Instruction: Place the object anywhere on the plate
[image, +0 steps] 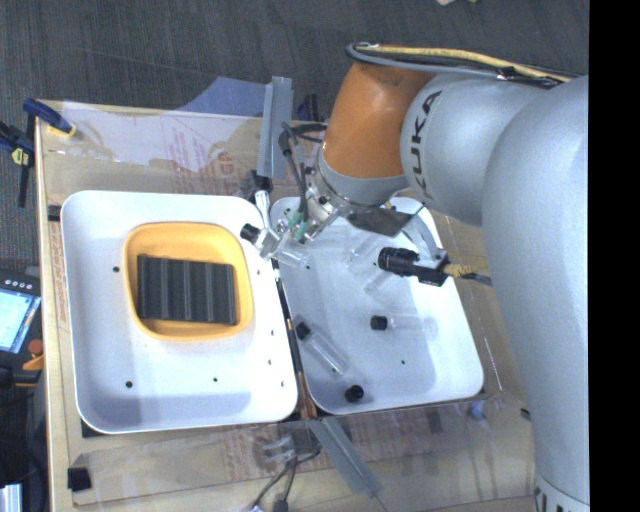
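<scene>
the gripper (285, 235) sits low over the far left corner of the right bin (455, 365), right at the ridge where the two bins meet. its fingers are lost among clear plastic, wires and a green spot, so i cannot tell how wide they stand or whether anything is between them. the arm (480, 140) comes in from the right, its orange band (370, 110) just above the wrist, and covers the right bin's far side and right rim.

the plate (190, 280), yellow-rimmed with a dark ribbed middle, lies in the left bin (100, 390), toward its far half. white floor shows all round it, widest along the near edge; the plate's right rim is near the gripper, with the bin walls between them.

in the right bin a clear tube (322, 352) lies slanted near the left wall, a small black piece (378, 323) sits mid-floor, and another black piece (354, 393) rests close to the near rim. which of these is the object to move i cannot tell. the floor's near right part is open.
</scene>
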